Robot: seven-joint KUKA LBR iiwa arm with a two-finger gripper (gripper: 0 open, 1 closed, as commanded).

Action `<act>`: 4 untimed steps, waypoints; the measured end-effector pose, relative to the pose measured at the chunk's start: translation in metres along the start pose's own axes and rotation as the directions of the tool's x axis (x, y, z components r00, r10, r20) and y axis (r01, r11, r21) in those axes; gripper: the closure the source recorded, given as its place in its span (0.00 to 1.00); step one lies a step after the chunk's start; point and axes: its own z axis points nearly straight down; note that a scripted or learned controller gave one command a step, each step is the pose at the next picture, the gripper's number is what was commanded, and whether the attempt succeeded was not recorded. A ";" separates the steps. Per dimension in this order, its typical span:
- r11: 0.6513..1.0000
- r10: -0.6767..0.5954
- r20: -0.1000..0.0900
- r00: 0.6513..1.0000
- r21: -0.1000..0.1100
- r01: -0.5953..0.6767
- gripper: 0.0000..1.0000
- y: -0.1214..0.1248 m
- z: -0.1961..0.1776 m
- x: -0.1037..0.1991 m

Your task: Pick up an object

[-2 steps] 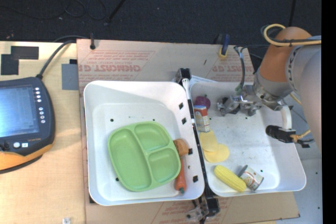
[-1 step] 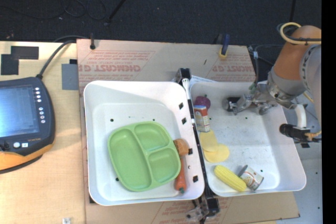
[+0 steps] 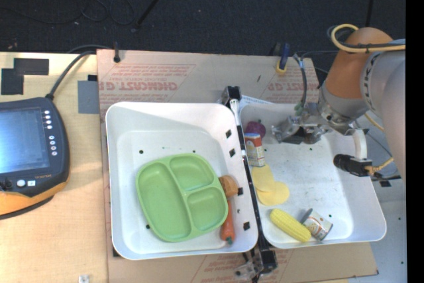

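Take the black divider [image 3: 244,169] between the two white bins as your landmark and start at the near edge: on its right, in the right bin [image 3: 361,225], you have a yellow corn cob [image 3: 289,225] lying at a slant close to the front wall, with a small tin can [image 3: 319,226] on its side just beyond the cob's far end. On the divider's left, in the left bin [image 3: 126,142], an orange carrot [image 3: 228,227] lies along the divider, touching the edge of a green compartment plate [image 3: 180,196], and a brown rounded item [image 3: 228,186] sits just above the carrot. Moving back, two pale yellow flat pieces [image 3: 269,187] rest right beside the divider in the right bin, and behind them a labelled can [image 3: 254,148] stands against it, with a purple object [image 3: 256,129] just past it. Farther still, away from the divider toward the right bin's back corner, you see the gripper [image 3: 296,131] low over the bin floor; whether its fingers are spread or closed you cannot tell, and nothing visibly sits between them
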 end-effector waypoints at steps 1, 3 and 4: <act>1.000 0.006 0.004 1.000 0.000 -0.006 0.00 -0.001 0.017 -0.056; 1.000 -0.004 -0.011 1.000 0.002 0.004 0.00 0.001 0.012 -0.032; 1.000 -0.005 -0.020 1.000 0.004 0.005 0.00 0.002 0.017 -0.041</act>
